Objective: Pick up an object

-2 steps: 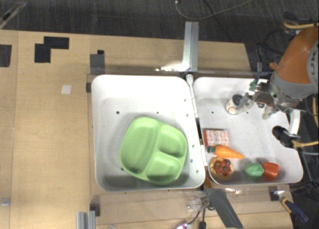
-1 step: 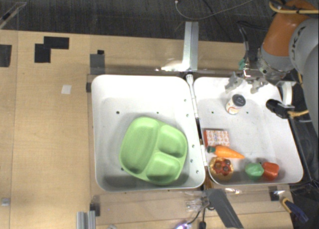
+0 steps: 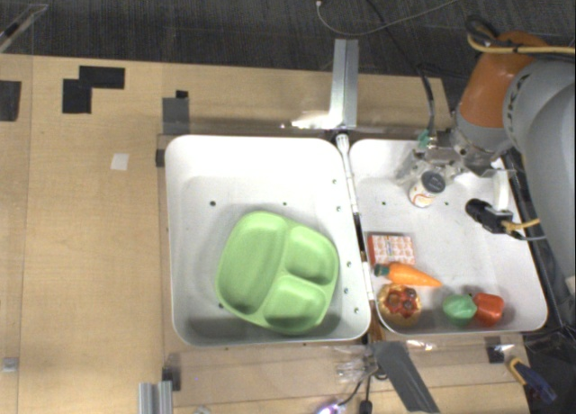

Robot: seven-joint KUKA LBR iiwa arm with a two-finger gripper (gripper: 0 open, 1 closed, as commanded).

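Note:
The right bin [image 3: 450, 232] holds several small objects along its front: a red-and-white patterned packet [image 3: 391, 247], an orange carrot [image 3: 412, 274], a round yellow-red item [image 3: 401, 304], a green piece [image 3: 459, 308] and a red piece [image 3: 489, 307]. My gripper [image 3: 426, 185] hangs over the far part of the right bin, well behind these objects and touching none of them. Nothing shows between its fingers. The grey arm with its orange band [image 3: 490, 88] comes in from the upper right.
A green divided plate [image 3: 277, 270] lies in the left bin [image 3: 193, 223]. A metal divider [image 3: 353, 214] separates the two bins. A black cable clip [image 3: 490, 217] hangs from the arm over the right bin's right side.

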